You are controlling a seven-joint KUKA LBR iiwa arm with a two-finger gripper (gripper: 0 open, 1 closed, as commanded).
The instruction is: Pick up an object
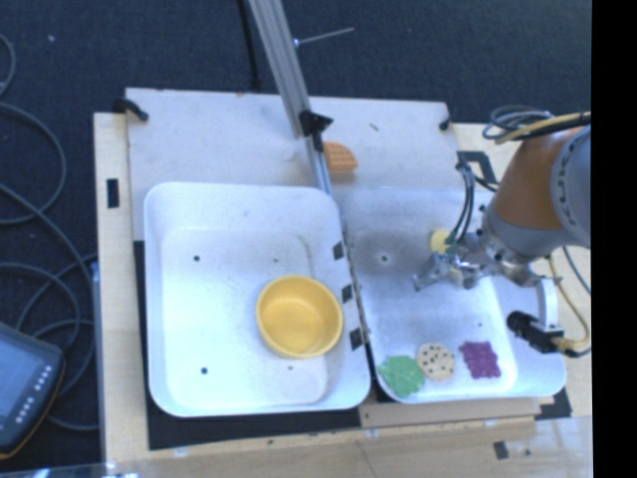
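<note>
Along the near edge of the right white bin (518, 381) a green leaf-shaped piece (401, 374), a round speckled cookie (435, 360) and a purple grape cluster (482, 358) were seen. Left, a yellow plastic bowl (299, 315) sat in the left white bin (179, 237). Farther right, the gripper (435, 273) was positioned low over the right bin; its finger spread could not be told.

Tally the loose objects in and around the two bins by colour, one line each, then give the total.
Yellow: 2, the yellow bowl in the left bin and a small yellow object by the gripper
Green: 1, green leaf-shaped piece
Tan: 1, cookie
Purple: 1, purple piece
Orange: 1, orange object behind the bins
Total: 6
</note>
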